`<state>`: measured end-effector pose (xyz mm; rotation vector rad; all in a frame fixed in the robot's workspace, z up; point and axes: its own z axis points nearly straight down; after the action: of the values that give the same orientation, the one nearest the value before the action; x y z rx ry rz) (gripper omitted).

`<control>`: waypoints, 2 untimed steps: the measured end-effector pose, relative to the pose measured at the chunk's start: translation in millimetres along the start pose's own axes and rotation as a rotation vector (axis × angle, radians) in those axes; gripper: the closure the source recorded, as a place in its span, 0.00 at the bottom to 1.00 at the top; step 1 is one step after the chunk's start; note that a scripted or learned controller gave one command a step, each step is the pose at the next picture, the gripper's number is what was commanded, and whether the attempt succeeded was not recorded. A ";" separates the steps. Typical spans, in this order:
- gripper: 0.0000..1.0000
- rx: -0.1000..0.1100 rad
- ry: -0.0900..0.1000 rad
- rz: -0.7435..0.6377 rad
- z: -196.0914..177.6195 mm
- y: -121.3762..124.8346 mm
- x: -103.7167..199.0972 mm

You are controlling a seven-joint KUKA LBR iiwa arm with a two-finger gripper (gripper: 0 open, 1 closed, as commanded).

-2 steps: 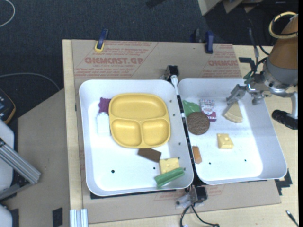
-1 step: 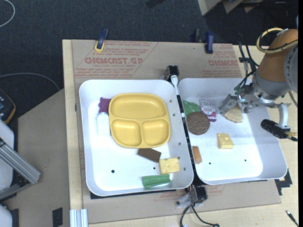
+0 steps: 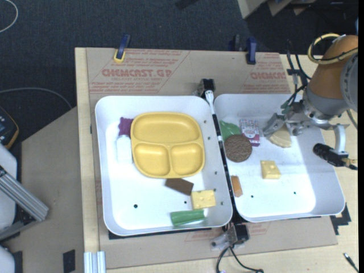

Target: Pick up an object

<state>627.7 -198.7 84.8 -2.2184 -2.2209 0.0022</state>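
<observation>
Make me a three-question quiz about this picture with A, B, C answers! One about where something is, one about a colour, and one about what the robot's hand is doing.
1. Where is the yellow divided plate?
A. left bin
B. right bin
C. on the floor

2. What colour is the round patty?
A. blue
B. brown
C. white

3. Where is the gripper?
A. low over the right bin
B. over the left bin
C. off the bench

Answers: 1 A, it fills the left bin's middle. 2 B, it is dark brown. 3 A, it hangs by the pale wedge.
</observation>
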 end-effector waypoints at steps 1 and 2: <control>1.00 -0.003 -0.001 0.000 -11.0 0.7 -0.1; 1.00 -0.009 -0.003 0.001 -54.5 0.4 1.2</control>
<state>628.2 -197.6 139.4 -2.2251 -2.2262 -0.0039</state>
